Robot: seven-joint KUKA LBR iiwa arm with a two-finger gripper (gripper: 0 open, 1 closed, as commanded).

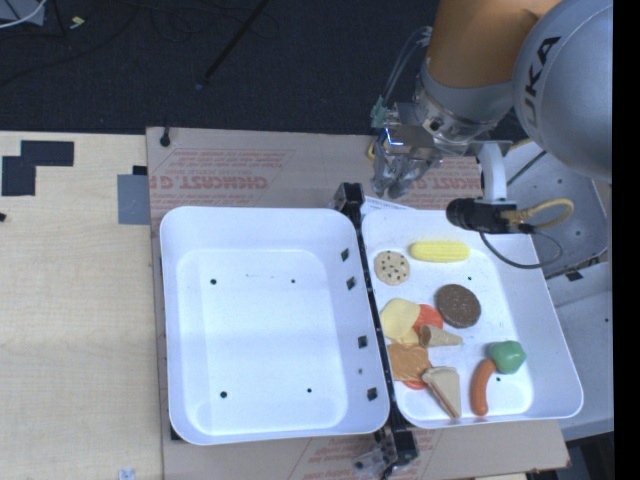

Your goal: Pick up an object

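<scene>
Corn cob (439, 252) near right bin's (560, 368) far wall: probably light, stiff, grippable across middle. Finger state above: cannot tell.

A grey arm (565, 68) is marked with black letters; an orange band (480, 28) is seen above the wrist, with thin cables (405, 63) alongside.

Both bins are white: the left bin (262, 328) has small dark dots on its floor, and the right bin (540, 338) holds a yellow corn cob (439, 252), a tan cookie (391, 267) with dark specks, a brown disc (458, 306), a green piece (507, 356) and an orange-red sausage (481, 386). The surface (70, 318) is pale wood with dark grey patches.
</scene>
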